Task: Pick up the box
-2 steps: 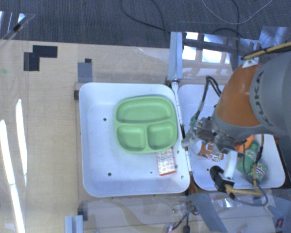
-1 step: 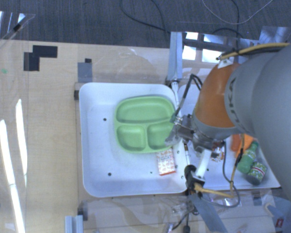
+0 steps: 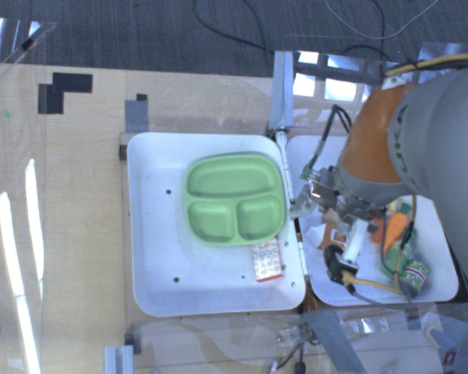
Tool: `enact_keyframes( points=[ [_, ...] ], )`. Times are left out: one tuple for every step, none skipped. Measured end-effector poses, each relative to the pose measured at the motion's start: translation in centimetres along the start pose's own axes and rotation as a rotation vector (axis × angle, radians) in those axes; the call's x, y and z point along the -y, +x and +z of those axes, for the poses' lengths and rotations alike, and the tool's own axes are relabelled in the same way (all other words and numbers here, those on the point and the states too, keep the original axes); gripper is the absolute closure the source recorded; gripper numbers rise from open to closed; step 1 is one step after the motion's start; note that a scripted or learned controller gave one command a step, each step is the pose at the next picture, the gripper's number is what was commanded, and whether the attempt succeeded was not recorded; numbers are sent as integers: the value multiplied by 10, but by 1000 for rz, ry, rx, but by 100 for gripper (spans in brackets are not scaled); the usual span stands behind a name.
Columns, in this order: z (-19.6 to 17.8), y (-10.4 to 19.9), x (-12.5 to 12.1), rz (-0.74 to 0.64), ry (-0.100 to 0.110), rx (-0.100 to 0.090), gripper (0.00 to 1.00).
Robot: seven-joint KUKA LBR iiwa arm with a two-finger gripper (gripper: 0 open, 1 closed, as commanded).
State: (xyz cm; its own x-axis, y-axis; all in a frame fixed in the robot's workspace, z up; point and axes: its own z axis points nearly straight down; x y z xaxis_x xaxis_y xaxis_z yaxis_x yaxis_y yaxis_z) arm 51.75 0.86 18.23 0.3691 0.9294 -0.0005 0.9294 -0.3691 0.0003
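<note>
Cardboard is what the task's small flat red-and-white printed box (image 3: 267, 260) looks made of; it lies in the left white plastic bin (image 3: 152, 209), just below the green three-compartment plastic plate (image 3: 235, 198), left of and slightly below the gripper (image 3: 321, 197). The gripper hangs low over the right bin (image 3: 444, 279), among mixed clutter there, well apart from the box. Whether it is open or closed I cannot tell.
</note>
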Motion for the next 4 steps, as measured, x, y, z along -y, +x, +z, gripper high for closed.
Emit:
enact_keyframes(
  points=[
    [1, 7, 17, -31, 2, 1, 0],
    [0, -49, 12, -5, 1, 0, 0],
    [1, 16, -12, 297, 2, 2, 0],
    [1, 16, -12, 297, 2, 2, 0]
  ],
)
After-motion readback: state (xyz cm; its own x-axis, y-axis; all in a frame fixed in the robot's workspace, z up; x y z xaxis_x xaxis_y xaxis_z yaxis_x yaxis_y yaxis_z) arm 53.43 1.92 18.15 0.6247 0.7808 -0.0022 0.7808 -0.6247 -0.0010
